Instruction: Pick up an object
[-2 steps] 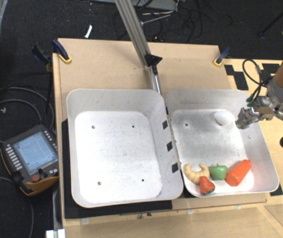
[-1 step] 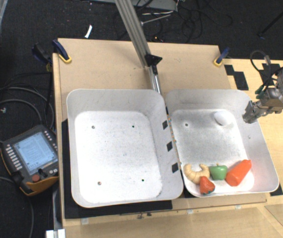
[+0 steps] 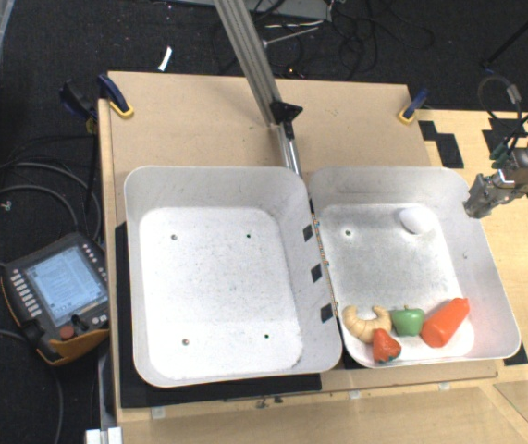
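The gripper (image 3: 483, 198) hangs over the right bin's (image 3: 388, 248) far right rim; whether it is open, I cannot tell; a toy carrot (image 3: 445, 323) lies well apart.

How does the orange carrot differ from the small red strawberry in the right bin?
The orange carrot looks larger and longer than the red strawberry. The carrot lies tilted near the bin's right wall; the strawberry sits further left, below the beige piece. Both are toy foods grouped with the green pepper along the near edge of the right bin.

The tan bench (image 3: 208, 123) bears two white bins (image 3: 215, 280) side by side.
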Robot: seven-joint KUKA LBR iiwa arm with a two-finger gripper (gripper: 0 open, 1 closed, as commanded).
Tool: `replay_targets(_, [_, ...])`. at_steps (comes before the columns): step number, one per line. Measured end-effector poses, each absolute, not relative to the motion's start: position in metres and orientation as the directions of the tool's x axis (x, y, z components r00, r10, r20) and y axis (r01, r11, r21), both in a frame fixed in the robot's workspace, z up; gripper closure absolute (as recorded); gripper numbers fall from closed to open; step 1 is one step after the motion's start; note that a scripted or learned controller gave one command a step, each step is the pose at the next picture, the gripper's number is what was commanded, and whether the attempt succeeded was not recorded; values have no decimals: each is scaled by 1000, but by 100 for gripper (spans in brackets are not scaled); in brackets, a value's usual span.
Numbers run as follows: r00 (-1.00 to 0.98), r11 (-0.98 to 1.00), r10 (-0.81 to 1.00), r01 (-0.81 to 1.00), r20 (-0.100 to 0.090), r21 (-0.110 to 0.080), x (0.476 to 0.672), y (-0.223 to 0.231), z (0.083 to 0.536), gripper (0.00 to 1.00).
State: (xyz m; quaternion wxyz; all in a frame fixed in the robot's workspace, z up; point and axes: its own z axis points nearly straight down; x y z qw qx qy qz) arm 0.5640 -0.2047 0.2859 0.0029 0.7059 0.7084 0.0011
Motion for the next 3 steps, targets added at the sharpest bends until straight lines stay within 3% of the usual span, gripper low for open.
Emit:
replay_targets(1, [-8, 8, 1000, 1000, 1, -1, 565, -154, 273, 100])
replay_targets(2, [-8, 8, 1000, 1000, 2, -2, 546, -99, 267, 100])
replay_targets(3, [-9, 9, 1000, 1000, 2, -1, 545, -46, 269, 100])
